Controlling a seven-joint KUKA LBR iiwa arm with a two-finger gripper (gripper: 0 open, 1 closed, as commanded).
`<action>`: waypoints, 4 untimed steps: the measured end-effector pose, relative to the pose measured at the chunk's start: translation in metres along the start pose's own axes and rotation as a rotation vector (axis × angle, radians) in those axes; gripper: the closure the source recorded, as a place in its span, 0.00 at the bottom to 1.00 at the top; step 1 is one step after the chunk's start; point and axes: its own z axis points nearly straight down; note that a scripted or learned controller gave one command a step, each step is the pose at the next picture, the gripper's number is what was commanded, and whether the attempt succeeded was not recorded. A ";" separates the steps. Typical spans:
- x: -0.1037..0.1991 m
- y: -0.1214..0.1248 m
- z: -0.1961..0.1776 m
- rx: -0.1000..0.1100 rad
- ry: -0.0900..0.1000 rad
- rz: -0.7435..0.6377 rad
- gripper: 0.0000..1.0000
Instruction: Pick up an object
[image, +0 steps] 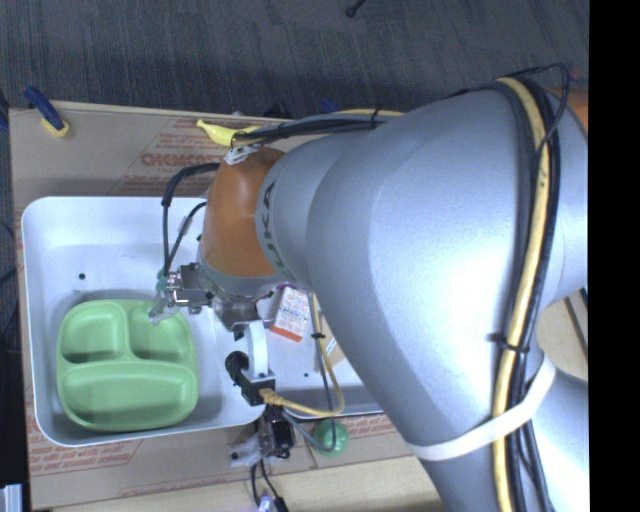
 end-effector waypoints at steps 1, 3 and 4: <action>0.042 -0.048 0.020 -0.023 -0.004 0.008 0.00; 0.058 -0.050 0.018 -0.038 -0.018 0.022 0.00; 0.047 -0.048 0.010 -0.041 -0.037 0.027 1.00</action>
